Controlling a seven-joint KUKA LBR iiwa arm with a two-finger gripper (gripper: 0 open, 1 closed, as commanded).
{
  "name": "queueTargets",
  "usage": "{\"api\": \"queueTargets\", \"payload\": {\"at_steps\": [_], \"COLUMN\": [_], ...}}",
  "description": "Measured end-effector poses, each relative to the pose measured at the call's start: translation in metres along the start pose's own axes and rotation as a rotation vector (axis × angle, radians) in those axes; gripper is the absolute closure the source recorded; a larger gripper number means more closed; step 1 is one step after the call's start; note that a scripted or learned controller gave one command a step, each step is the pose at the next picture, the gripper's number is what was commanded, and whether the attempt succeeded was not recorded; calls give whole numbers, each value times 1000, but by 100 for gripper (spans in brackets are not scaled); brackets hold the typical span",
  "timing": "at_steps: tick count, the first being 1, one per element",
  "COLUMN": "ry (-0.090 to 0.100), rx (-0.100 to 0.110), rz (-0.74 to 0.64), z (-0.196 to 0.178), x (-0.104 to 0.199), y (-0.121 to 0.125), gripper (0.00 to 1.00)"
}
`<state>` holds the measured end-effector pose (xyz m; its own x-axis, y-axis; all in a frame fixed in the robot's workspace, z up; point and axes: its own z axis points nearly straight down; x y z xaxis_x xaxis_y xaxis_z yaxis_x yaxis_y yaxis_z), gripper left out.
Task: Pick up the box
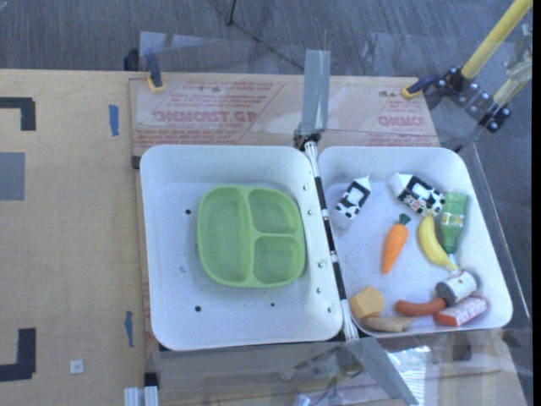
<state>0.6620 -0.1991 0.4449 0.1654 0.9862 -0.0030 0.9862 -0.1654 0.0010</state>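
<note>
Red and white box lay flat in the right bin, at its near right corner, touching a small can | task looked not begun: box was not lifted yet | gripper: could not tell if it was released or clenched | box looked small, long and thin.

Matt plastic green tray
</note>
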Motion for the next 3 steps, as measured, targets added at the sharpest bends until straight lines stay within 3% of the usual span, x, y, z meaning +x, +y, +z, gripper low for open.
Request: {"api": "queueTargets", "payload": {"at_steps": [1,2,3], "ry": [-3,3,3], "rx": [-4,3,0], "rz": [-3,98,99], "z": [-10,58,49], "x": [1,13,13], "y": [2,-58,-56], "gripper": [100,100,100]}}
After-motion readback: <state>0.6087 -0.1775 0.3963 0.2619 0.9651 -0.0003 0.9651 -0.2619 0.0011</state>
